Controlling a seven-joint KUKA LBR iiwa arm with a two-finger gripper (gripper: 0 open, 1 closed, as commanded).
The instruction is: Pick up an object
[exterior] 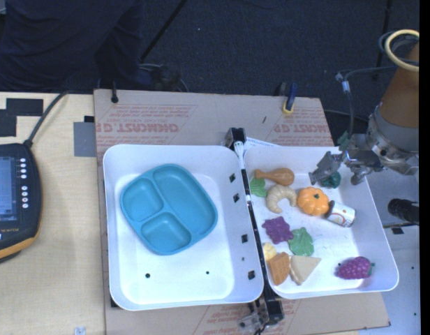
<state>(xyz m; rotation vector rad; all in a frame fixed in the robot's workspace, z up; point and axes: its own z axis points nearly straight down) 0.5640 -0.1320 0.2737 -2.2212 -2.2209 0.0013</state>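
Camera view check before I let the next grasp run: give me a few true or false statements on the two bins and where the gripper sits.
1. The blue divided plate lies in the left bin. True.
2. The orange pumpkin sits in the left bin. False: it is in the right bin, beside the croissant.
3. The gripper is above the right bin's upper edge. True.
4. The purple grapes lie on the blue plate. False: they lie near the right bin's lower right corner.
5. The drumstick lies in the right bin's upper left part. True.
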